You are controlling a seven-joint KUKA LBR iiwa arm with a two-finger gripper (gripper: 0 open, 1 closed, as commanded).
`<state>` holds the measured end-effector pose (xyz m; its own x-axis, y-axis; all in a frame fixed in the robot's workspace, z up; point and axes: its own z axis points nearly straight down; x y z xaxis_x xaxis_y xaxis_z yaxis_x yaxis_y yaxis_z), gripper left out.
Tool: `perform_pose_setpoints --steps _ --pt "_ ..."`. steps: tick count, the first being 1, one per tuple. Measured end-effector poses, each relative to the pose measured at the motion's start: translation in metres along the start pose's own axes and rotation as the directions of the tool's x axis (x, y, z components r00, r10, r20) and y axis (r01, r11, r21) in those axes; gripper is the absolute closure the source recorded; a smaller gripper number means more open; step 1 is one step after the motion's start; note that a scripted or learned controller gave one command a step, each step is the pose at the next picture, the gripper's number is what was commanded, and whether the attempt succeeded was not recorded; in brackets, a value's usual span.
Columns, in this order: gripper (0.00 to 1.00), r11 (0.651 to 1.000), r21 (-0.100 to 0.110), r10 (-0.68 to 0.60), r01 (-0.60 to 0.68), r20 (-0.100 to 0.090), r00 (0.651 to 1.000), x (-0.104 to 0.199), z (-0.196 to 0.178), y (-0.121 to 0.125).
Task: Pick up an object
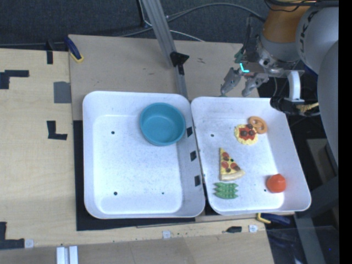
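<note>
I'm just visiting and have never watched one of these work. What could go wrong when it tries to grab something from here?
The gripper hangs open above the right bin's far rim, so a straight descent might strike the rim. The pretzel touches the small round pizza, so it could nudge one while closing on the other. The pizza slice and pea pods lie flat and may slip out.
</note>
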<state>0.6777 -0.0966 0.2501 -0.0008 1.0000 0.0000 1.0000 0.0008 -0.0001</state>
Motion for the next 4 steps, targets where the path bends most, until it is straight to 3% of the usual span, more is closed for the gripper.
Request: perform_pose_setpoints --steps 1,2,4 --pt "0.0 1.0 0.0 0.0 0.0 0.0 1.0 0.0 0.0 0.0" --pt "0.0 1.0 0.004 0.0 0.0 0.0 1.0 0.01 0.055 0.0" --pt "0.0 1.0 0.005 0.0 0.0 0.0 1.0 0.004 0.155 0.002"
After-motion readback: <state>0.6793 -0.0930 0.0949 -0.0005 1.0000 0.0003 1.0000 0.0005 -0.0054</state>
